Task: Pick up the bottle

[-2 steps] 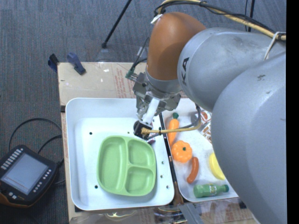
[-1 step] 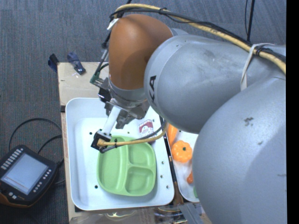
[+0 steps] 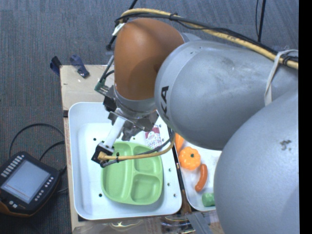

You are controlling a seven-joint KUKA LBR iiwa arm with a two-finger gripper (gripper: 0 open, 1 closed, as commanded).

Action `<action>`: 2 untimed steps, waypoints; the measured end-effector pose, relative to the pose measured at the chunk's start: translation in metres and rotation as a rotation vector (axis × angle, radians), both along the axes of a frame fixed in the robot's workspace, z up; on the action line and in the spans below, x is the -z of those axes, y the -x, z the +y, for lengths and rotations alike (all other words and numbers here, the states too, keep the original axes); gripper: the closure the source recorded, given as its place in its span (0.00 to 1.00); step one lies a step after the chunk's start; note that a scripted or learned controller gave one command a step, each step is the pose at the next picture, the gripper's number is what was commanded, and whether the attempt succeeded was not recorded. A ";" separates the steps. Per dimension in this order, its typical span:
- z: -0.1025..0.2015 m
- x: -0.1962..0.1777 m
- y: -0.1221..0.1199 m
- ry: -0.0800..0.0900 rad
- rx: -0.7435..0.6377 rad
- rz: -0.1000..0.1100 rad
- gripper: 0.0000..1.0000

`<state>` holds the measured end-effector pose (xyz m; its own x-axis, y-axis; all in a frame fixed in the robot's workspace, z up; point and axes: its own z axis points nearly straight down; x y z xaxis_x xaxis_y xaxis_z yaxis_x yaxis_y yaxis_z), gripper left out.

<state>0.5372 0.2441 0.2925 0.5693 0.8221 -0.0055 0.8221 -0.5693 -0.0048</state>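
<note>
Where the claw point(image 3: 130, 129) hovers, its grip impossible to tell, one green tray point(image 3: 141, 189), one bottle point(image 3: 156, 139), one pumpkin point(image 3: 189, 158)

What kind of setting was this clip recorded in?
Probably a robotics lab: a handheld control pendant lies on grey carpet, and the arm reaches over white bins, one holding a toy pumpkin.

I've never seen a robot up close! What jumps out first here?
The huge grey arm with its orange band fills the top and right. Under it, a bright green tray lies in the left bin, and a little orange pumpkin sits in the right bin.
</note>
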 end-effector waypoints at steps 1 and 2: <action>0.001 -0.110 0.061 0.000 0.062 -0.004 1.00; 0.001 -0.062 0.041 0.001 -0.078 0.000 1.00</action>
